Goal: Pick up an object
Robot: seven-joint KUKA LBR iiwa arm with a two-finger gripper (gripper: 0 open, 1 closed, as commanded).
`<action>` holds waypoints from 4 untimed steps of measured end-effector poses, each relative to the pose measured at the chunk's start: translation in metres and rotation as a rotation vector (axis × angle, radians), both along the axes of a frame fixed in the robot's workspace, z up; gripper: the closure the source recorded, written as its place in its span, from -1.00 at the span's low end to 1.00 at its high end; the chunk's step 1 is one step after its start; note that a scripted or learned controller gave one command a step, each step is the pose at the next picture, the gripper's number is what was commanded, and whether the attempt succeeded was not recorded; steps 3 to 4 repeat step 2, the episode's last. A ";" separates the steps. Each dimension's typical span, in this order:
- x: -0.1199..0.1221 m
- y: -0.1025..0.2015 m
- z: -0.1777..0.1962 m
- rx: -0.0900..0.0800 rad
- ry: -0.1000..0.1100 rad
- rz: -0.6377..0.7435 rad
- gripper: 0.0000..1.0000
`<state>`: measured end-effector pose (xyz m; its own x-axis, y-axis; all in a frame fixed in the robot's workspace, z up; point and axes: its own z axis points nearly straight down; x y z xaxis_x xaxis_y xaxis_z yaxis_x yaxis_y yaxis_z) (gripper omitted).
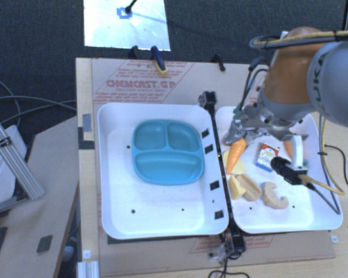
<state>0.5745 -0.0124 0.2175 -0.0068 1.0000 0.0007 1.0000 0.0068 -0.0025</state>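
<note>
pincer (235, 133): low in right bin, grip state cannot tell | carrot (235, 153): orange, tapered, just below pincer | cheese wedge (237, 168): pale yellow, beneath carrot

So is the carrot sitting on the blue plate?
No, the carrot lies in the right bin with the other toy food, while the blue plate sits in the left bin.

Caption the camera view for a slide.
Gripper low over a carrot in the right bin; blue plate in the left.
</note>
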 end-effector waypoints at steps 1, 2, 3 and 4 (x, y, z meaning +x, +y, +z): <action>-0.019 0.043 0.000 0.001 -0.001 0.002 1.00; -0.057 0.083 -0.005 0.001 0.000 0.001 1.00; -0.057 0.083 -0.005 0.001 0.000 0.001 1.00; -0.057 0.083 -0.005 0.001 0.000 0.001 1.00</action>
